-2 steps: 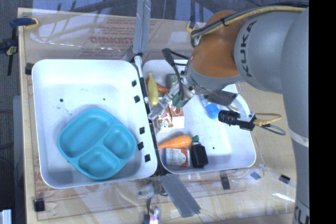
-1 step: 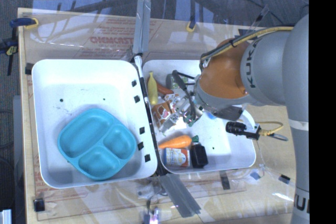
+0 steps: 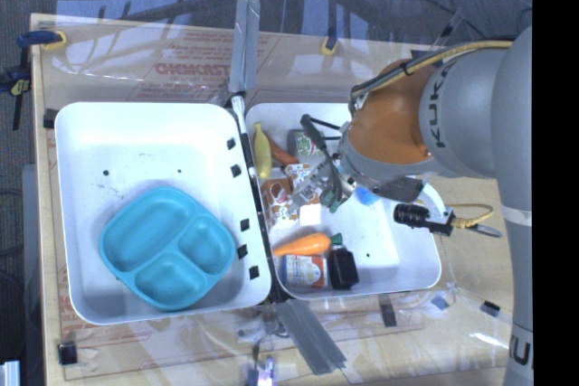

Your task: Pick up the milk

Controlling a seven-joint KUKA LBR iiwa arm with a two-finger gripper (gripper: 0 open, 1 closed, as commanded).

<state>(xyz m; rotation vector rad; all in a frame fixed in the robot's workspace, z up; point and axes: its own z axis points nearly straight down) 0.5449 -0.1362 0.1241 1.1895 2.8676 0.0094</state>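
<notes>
My gripper [image 3: 317,183] hangs low over the middle of the right bin [image 3: 412,262], under the orange wrist band. Right at its tip lies a small white carton with red print [image 3: 282,199], which looks like the milk, with a white block [image 3: 309,214] at its lower right. The gripper's body covers part of these items, so I cannot tell whether it touches the carton. Nothing is visibly lifted off the bin floor.
A banana [image 3: 261,149] and a green packet [image 3: 298,142] lie at the right bin's back left. A carrot [image 3: 303,244] and a black-capped bottle [image 3: 308,270] lie at its front. The left bin [image 3: 90,140] holds a blue divided plate [image 3: 167,246].
</notes>
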